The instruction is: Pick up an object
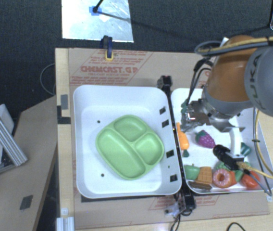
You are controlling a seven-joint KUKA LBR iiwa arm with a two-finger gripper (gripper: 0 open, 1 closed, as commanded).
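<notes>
Bench [141, 66] under the slanted overhead camera carried 2 shallow white bins side by side, resting on a printed cardboard sheet [122, 57]. The left bin [86, 129] held 1 pale green plate [129, 147] with 3 compartments, lying flat near its middle.

The right bin [179, 100] held the small toy foods. An orange carrot [183, 139] lay along its left wall, with a bunch of purple grapes [205, 139] just right of it. Along the near edge sat a green piece [192, 171], a brown waffle [204, 176] touching it, a pink donut [221, 178] just right of the waffle, and a red-orange piece [252, 179] toward the near right corner. A teal piece [245, 149] lay near the right wall.

The grey arm [266, 85] reached in from the right, its orange band [228, 76] over the far part of the right bin. The gripper [190, 117] stood over the far left area of that bin, just beyond the carrot and grapes. Whether it was wide, narrow or closed on anything could not be told from this angle, nor whether it touched either toy.
</notes>
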